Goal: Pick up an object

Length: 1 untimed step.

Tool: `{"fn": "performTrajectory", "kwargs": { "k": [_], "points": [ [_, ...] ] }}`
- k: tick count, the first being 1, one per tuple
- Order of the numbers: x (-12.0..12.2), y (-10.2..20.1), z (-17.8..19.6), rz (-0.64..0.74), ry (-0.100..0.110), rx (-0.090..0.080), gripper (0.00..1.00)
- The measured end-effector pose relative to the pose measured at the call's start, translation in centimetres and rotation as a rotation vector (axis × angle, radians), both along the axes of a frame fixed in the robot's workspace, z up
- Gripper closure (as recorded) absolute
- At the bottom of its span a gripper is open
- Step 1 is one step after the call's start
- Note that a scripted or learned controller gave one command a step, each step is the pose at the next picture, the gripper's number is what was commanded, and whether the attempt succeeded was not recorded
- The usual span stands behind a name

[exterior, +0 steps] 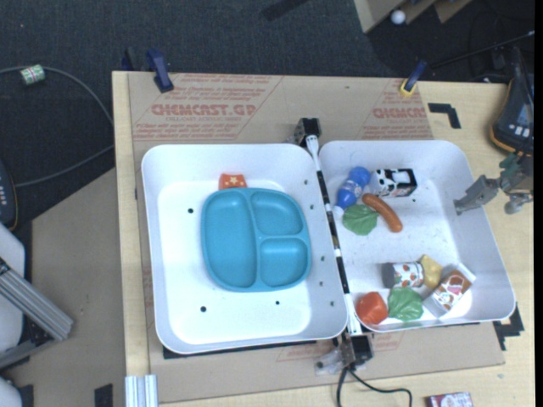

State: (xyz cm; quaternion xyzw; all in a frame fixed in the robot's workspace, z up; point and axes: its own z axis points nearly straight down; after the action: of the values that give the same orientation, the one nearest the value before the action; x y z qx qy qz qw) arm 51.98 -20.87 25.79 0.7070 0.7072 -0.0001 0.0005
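End effector sat at right edge of right bin, nothing held; how far open, could not tell. Sausage lay in right bin's upper half, long axis diagonal, upper-left to lower-right, touching green leaf. Blue bottle and cow-print box just above. Blue divided plate filled middle of left bin on worktop.

Wooden bench, two white bins side by side
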Motion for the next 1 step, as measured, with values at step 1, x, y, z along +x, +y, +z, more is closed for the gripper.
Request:
{"fn": "performTrajectory", "kwargs": {
  "k": [1],
  "points": [
    [-4.15, 7.57, -12.27, 0.001, 0.004, 0.002, 0.0]
  ]
}}
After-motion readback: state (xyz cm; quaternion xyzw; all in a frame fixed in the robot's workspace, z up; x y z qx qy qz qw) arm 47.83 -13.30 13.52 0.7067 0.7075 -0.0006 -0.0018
